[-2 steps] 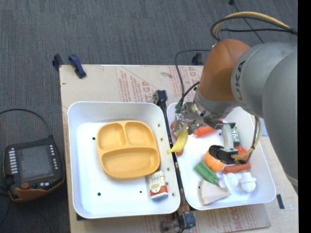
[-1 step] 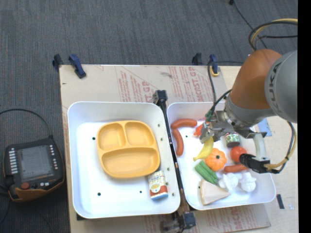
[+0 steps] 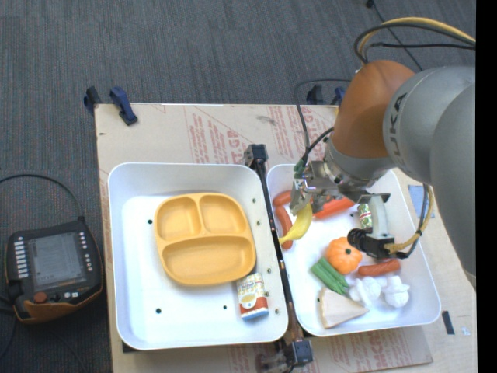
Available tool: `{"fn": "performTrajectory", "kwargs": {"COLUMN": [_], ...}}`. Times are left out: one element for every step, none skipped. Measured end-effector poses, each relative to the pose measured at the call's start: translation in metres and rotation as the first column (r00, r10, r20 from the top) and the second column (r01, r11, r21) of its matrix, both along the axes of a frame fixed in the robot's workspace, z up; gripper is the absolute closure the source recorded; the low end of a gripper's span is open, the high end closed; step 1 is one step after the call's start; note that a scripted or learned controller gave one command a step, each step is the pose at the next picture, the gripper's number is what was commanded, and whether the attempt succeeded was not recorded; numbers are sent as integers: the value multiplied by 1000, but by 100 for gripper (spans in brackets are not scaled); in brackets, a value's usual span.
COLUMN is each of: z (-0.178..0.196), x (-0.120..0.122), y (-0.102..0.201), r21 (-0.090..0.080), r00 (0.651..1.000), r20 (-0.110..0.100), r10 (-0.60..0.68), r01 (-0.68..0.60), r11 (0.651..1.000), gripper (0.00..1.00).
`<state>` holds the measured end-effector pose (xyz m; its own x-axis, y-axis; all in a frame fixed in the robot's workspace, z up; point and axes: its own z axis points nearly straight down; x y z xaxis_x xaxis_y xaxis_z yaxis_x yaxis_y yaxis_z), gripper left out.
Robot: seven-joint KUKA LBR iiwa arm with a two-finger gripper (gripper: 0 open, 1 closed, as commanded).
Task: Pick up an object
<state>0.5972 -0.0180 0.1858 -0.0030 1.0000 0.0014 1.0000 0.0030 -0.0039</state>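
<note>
My gripper [image 3: 304, 191] hangs over the left side of the right bin [image 3: 429, 301]. Its fingers are shut on the upper end of a yellow banana [image 3: 298, 224]. The banana dangles down and to the left, and its lower tip reaches the rim between the two bins. Just right of the gripper lies an orange carrot [image 3: 335, 207]. Red sausage pieces [image 3: 283, 214] lie beside the banana. The wrist hides the part of the bin behind it.
The right bin also holds a small orange pumpkin [image 3: 344, 255], a green vegetable [image 3: 329, 276], a red sausage [image 3: 379, 269], white garlic [image 3: 382, 291], a pale wedge [image 3: 339, 308] and a small bottle [image 3: 380, 215]. In the left bin [image 3: 132, 301] are a yellow divided plate [image 3: 206, 236] and a small carton [image 3: 252, 296].
</note>
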Motion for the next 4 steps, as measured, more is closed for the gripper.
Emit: {"fn": "performTrajectory", "kwargs": {"z": [0,0,-9,3], "x": [47,-28,-58,4], "y": [18,7,-81,-23], "r21": [-1,-1,-1,0], "r00": [1000,1000,1000,1000], "r20": [1,-2,0,1], "r10": [0,-2,-5,0], "r01": [0,2,5,0], "r11": [1000,1000,1000,1000], "gripper": [100,100,100,100]}}
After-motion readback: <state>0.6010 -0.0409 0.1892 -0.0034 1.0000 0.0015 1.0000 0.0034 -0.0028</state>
